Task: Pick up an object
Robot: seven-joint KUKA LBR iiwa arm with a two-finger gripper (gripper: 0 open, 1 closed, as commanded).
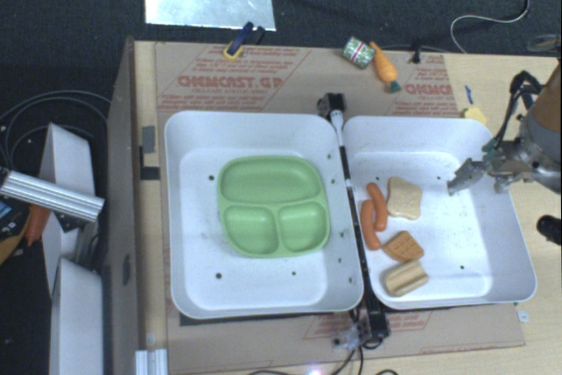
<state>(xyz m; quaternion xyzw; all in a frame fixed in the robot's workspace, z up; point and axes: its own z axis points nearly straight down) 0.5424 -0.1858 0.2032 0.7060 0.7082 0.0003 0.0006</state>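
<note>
Right bin [492,277]: toys bunched in its left part. Sausages [375,213] run along the divider [349,206], bread slice [404,198] just right of them, cracker [403,246] and bun [405,277] below, all close together with tight gaps. Centre and right of that bin's floor are bare, widest room lower right. Gripper [464,176] hangs over its upper right, arm entering from the frame's right edge, so that side is taken. Left bin [193,189]: green tray [273,205] fills the middle, bare strips of floor around it, widest at the bottom. Can [358,52] and carrot [384,66] sit on the cardboard above the bins, well apart from both.
</note>
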